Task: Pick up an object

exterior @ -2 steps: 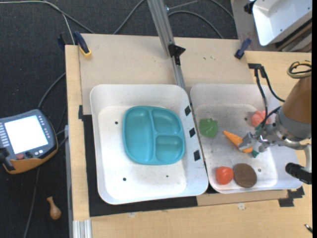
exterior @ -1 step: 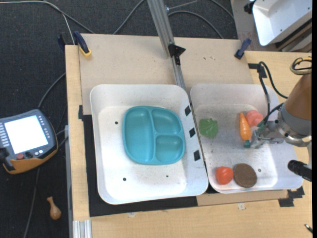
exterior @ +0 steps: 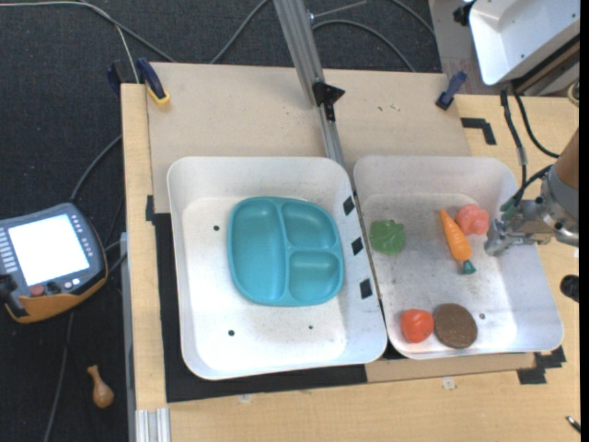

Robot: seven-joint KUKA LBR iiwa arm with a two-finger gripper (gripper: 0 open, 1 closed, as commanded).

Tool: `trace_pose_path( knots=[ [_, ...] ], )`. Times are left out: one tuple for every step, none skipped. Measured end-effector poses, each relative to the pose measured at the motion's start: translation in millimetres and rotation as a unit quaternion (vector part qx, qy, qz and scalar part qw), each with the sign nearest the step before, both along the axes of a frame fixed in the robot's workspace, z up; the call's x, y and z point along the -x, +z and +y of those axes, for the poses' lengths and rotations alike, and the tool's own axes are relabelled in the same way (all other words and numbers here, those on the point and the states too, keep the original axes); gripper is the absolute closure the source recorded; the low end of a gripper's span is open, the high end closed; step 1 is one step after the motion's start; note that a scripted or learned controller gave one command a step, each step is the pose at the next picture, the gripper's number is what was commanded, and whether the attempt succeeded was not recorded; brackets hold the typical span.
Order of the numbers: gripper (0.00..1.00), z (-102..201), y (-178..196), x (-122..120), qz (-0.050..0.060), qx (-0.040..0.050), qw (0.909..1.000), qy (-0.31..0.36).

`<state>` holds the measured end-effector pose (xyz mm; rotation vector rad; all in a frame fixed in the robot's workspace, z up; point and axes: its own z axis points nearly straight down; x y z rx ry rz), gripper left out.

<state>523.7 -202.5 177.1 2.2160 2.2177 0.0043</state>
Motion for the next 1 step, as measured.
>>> trace_pose_path(
  knots=[
    [1.00, 3.0, 42.3, -1.9, 0.002, -0.0009, 1.0000, 0.000]
  ],
)
